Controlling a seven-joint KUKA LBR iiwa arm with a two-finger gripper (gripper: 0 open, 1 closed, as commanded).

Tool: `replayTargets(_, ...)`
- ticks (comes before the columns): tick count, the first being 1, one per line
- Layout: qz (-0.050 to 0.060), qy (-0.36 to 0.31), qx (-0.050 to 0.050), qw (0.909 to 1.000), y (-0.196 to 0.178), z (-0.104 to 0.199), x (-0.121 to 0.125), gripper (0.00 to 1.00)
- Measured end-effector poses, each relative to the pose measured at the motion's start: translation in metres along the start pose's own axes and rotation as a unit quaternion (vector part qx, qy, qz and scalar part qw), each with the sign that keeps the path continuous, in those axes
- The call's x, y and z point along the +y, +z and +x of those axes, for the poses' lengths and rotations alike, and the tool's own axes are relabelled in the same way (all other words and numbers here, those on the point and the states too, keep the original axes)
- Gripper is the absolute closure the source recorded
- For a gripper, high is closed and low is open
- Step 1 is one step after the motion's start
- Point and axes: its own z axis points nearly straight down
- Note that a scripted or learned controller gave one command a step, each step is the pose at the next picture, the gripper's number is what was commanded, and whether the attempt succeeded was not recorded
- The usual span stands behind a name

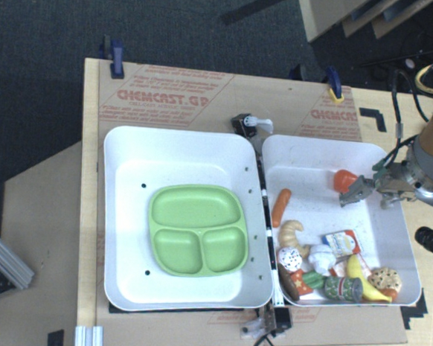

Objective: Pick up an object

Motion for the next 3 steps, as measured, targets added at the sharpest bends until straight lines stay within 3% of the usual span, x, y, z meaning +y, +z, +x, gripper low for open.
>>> replayTargets(1, -0.001, -0.001, 0.0, 1.0, 0.104, 0.009, 0.05, 0.0)
replayTargets(2, 0.003, 0.004, 0.001, 1.0, 0.106, -0.035, -0.032, 0.0)
replayTargets(3, -0.004, -0.005, 0.001, 1.0, 0.105, 0.055, 0.055, 0.0)
